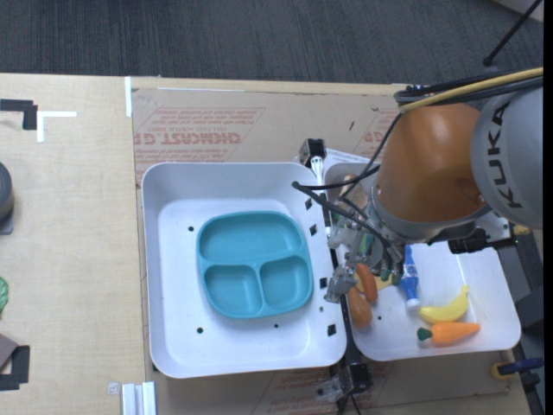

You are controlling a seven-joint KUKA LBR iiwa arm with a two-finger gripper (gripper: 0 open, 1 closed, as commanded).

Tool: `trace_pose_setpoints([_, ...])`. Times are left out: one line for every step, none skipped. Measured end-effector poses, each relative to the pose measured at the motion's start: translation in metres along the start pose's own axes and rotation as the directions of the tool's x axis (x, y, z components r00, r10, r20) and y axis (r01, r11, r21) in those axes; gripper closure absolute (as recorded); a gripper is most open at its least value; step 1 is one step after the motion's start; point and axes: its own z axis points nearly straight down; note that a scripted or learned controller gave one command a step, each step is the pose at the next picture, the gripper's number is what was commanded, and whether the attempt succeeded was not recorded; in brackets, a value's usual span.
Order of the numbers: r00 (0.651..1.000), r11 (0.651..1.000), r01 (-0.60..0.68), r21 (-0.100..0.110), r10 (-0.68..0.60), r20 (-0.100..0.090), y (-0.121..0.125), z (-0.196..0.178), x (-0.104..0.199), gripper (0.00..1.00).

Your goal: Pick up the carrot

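— At the lower right of the frame, in the right bin (492,271), you'll find the carrot (451,333) — orange, lying flat near the bin's front edge, its green end pointing left.

— What lies round it?

— A banana (448,306) just above it, nearly touching, and a small blue-and-white tube (410,282) up and to the left. Two brown sausage-shaped pieces (362,294) sit by the bin's left wall.

— And the gripper?

— You see it at (361,251), under the orange band of the arm (432,167), over the bin's left part, well apart from the carrot. Cables and the wrist hide its working end — you cannot tell its state.

— The left bin?

— The left bin (164,258) holds a teal divided plate (255,264).
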Motion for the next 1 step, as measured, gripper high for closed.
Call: trace_pose_setpoints([0.726,0.726,0.688,-0.001,-0.688,0.003,0.0183,0.0089,0.0079,0.00])
